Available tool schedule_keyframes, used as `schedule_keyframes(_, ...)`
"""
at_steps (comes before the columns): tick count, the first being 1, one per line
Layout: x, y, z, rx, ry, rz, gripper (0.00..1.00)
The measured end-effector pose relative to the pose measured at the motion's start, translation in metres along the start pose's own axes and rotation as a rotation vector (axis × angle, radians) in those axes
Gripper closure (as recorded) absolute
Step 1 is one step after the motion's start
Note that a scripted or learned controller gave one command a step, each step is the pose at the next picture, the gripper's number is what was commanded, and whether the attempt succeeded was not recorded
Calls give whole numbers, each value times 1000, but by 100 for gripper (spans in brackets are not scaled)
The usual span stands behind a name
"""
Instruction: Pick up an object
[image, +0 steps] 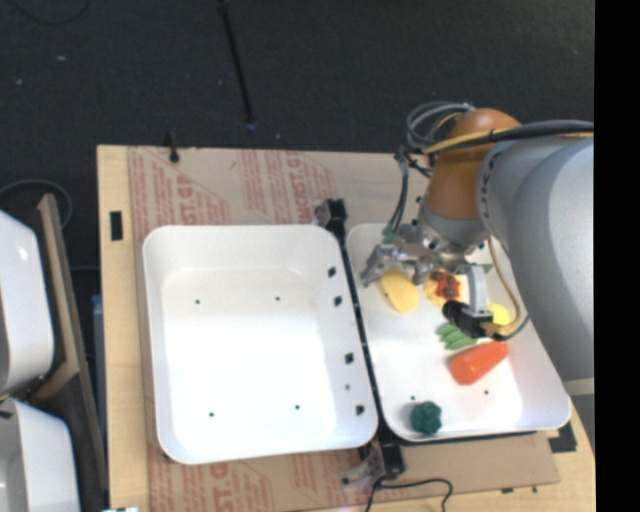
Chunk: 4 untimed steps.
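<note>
My gripper (415, 262) hangs low over the back of the right bin (530, 400), under the orange band of the wrist. A yellow rounded object (400, 294) lies just below and in front of it, touching or nearly touching it. A small red and yellow piece (440, 290) sits beside that, partly hidden by the gripper. Further forward lie an orange carrot-like object (478, 362), a green piece (455, 336) next to it, a small yellow item (500, 317) and a dark green ball (427, 416) near the front rim.
The left bin (250, 400) sits beside the right one, split from it by a dark divider with clips (350, 320). Both rest on a cardboard sheet (230, 190). The grey arm body (545, 230) covers the right bin's far right side.
</note>
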<state>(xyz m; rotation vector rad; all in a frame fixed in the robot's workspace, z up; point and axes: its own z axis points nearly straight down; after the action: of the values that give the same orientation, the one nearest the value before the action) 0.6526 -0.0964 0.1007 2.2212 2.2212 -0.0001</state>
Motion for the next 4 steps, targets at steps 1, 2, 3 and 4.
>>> schedule_keyframes(1,0,0,0,-1,0,1,0)
schedule_keyframes(2,-2,-4,0,0,0,1,0)
schedule_keyframes(3,-3,-3,-11,-2,0,2,100)
schedule_keyframes(4,67,-9,-110,-10,2,-5,100)
